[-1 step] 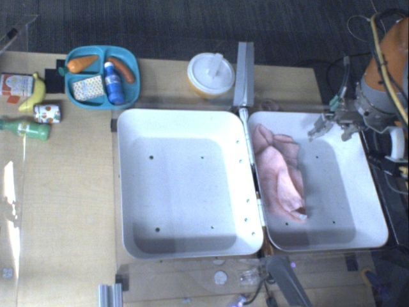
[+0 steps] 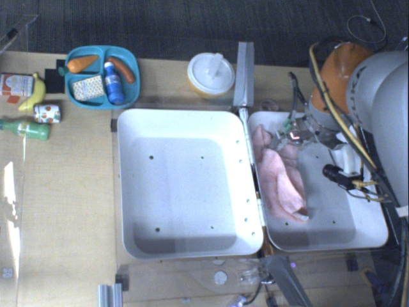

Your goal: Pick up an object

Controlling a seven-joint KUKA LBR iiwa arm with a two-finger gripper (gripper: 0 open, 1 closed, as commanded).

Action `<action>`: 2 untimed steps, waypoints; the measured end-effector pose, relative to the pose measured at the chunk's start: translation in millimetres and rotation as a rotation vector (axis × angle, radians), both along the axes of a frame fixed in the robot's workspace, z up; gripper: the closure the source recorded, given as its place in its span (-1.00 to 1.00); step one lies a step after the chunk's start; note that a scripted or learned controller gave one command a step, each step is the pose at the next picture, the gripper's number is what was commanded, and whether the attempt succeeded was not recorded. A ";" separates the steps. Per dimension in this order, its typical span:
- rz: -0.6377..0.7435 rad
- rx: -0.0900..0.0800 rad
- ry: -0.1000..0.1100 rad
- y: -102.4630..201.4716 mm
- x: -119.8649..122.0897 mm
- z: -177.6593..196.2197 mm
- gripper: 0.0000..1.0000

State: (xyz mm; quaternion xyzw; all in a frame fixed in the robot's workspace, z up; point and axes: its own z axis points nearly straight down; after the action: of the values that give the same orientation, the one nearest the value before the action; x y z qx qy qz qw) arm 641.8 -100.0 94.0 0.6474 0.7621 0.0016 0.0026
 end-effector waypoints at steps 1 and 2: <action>0.002 0.000 -0.004 1.6 1.6 10.9 1.00; 0.002 0.000 -0.004 1.4 1.6 11.0 -1.00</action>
State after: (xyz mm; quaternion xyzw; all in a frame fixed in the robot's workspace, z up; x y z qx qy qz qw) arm 643.4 -98.5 104.9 0.6466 0.7628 0.0029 0.0042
